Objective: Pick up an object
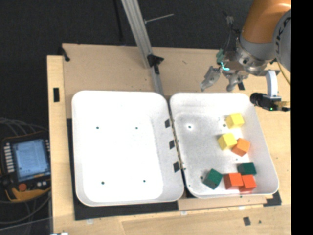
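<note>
Gripper: the gripper (222,80) hangs above the far rim of the right bin (205,146), fingers spread apart with nothing between them.
Fingers: one finger (209,78) points down-left, the other sits to its right near the bin's back edge; both are above the bench, clear of the blocks.
Arm: the grey arm (264,23) with its orange band comes in from the upper right.
Yellow blocks: one yellow block (234,120) lies in the right bin's far right part; a second yellow block (226,140) lies just nearer, down-left of it.
Orange block: an orange block (240,146) touches or sits just beside the second yellow one, on its right.
Green blocks: a green block (212,178) lies near the bin's front, tilted; a darker green block (247,168) lies toward the front right corner.
Red blocks: two red-orange blocks (239,181) sit side by side at the front right, just below the darker green one.
Left bin: the left bin (120,146) lies beside the right one, their rims meeting in the middle.
Pole: a metal pole (139,31) slants up from behind the bins.
Pendant: a pendant (27,163) with a lit screen rests at the left edge, off the bench.
</note>
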